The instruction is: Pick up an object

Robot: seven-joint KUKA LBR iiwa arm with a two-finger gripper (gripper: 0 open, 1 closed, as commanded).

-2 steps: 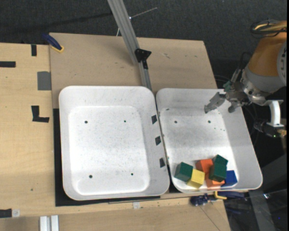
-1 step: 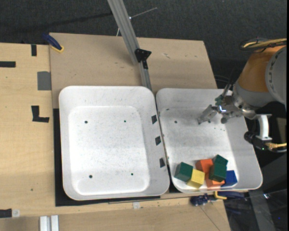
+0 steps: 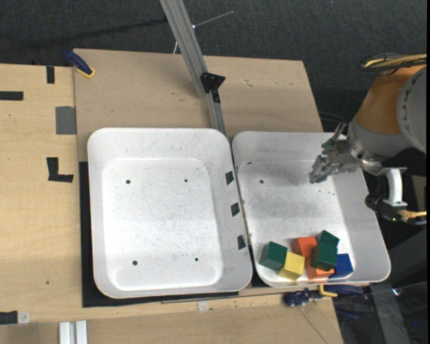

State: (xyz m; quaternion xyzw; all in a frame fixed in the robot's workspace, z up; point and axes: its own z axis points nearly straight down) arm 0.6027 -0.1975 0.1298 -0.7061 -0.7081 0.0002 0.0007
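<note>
Several small blocks lie bunched in the near corner of the right bin (image 3: 287,192): a green block (image 3: 274,254), a yellow block (image 3: 294,264), an orange block (image 3: 305,246), a dark green block (image 3: 327,248) and a blue block (image 3: 342,264). My gripper (image 3: 321,170) hangs over the far right part of that bin, well away from the blocks. Nothing shows between its fingers, which point down and left toward the bin floor.
The left bin (image 3: 158,206) sits beside the right one, their rims touching. A slanted metal pole (image 3: 190,41) with a black clamp crosses the bench behind the bins. The arm's grey and orange wrist (image 3: 387,113) overhangs the right bin's far right rim.
</note>
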